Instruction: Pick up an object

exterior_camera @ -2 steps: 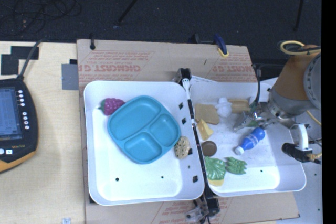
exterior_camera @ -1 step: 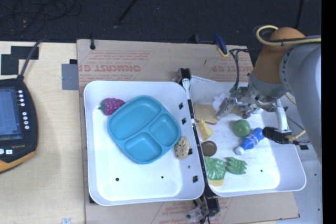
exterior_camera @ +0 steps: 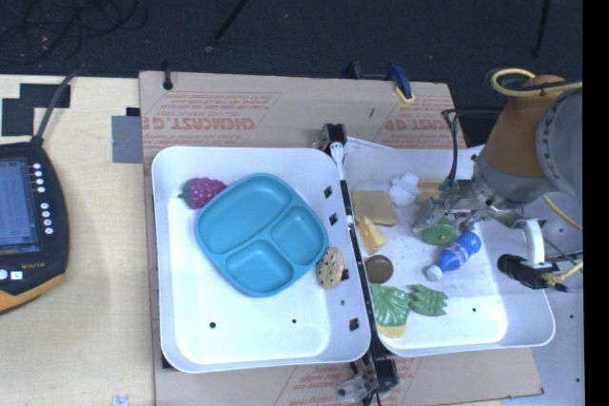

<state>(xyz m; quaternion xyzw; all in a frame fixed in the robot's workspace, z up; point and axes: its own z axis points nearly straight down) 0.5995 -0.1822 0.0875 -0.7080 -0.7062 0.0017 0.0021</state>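
- Gripper (exterior_camera: pixel 440 216) sits low in right bin (exterior_camera: pixel 519 330), mid-area toward its back edge, over a small green object (exterior_camera: pixel 441 233).
- Jaw state: can't tell, wrist blocks it.
- Blue bottle (exterior_camera: pixel 455 255) lies just beside; descend straight and centre on green piece to avoid nudging it.

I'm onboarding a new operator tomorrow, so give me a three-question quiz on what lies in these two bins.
1. True or false: the blue divided tray lies in the left bin.
2. Which item touches the tray's lower right edge? A) cookie B) blue bottle C) purple grapes
3. Fill in: the gripper is over the ____ bin.

Key: 1 true; 2 A; 3 right.
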